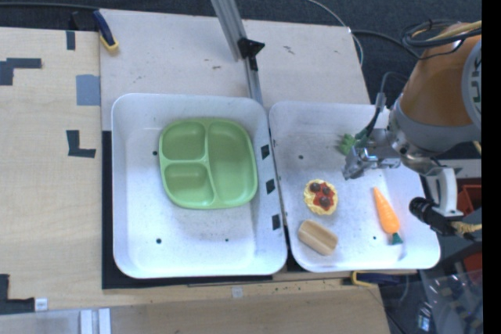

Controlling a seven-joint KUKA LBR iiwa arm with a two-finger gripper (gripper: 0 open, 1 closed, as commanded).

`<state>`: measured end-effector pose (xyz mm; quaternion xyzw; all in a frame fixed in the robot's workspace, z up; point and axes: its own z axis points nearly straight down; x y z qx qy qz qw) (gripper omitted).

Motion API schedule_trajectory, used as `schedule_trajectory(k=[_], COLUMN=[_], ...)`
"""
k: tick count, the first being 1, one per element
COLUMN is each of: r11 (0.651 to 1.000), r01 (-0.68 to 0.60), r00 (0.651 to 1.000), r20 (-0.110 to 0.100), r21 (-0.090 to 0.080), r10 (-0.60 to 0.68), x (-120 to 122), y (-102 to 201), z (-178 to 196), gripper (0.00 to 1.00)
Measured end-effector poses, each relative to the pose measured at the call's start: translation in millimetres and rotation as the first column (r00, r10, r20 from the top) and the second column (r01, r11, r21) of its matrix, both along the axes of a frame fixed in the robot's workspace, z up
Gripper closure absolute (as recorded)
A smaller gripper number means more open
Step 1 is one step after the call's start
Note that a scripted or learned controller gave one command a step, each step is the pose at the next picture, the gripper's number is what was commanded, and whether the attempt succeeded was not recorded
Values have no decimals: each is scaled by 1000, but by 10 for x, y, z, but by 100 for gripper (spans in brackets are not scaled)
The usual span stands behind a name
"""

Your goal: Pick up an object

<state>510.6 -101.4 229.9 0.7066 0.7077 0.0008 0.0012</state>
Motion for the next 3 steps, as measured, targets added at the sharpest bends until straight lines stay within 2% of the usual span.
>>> schedule_trajectory(k=[3], r11=[1000], r01=[-6], r00=[1000], r20=[-5], r21=[2], r10=[6], x=[120], y=[1599], z=[195], gripper=[100])
